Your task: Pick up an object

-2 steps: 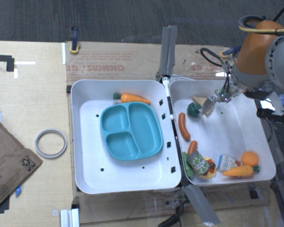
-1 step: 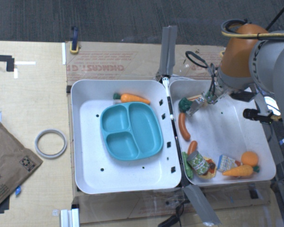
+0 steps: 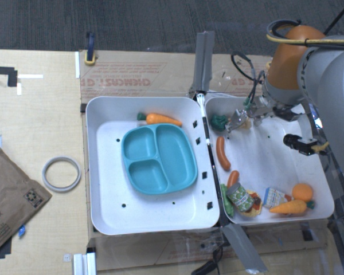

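Right bin [image 3: 318,171]: gripper [image 3: 239,121] is poised at the far left corner, just beside a green item [image 3: 219,121]; whether it is spread or pressed together cannot be told. 2 sausages [image 3: 222,152] lie nearer. Risk judged: the corner walls may block the grasp.

Floor [image 3: 132,10]: dark grey carpet along the top of the view.
Bench [image 3: 34,125]: pale wood surface, evenly lit.
Cardboard sheet [image 3: 137,76]: brown, with red print, lying flat under the bins.
Tape roll [image 3: 61,173]: grey ring on the bench.
Cardboard box [image 3: 8,191]: brown, at lower left.
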Robot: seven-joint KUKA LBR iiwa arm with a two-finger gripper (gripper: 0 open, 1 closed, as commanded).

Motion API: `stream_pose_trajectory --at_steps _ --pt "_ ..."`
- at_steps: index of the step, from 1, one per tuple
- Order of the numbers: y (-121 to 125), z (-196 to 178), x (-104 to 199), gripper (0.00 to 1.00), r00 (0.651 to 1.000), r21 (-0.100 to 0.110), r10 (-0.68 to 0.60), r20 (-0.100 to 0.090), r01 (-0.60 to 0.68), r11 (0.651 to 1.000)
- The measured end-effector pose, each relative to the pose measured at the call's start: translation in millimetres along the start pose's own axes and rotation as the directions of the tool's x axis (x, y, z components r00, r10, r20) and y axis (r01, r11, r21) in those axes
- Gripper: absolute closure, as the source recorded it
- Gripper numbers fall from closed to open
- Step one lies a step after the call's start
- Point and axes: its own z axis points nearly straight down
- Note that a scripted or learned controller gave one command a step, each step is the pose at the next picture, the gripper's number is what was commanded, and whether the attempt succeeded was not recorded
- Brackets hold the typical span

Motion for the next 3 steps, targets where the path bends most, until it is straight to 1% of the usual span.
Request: stream_pose_trajectory --at_steps 1,2,3 --pt "1.5 -12.3 -0.8 1.0 1.0 -0.004 -0.002 0.004 0.002 1.0" --pt "2.2 -12.7 -0.8 0.0 1.0 -0.007 -0.002 0.004 0.002 1.0" --pt "-67.9 1.0 -0.1 0.0 0.993 -0.002 -0.115 -0.002 0.115 0.993"
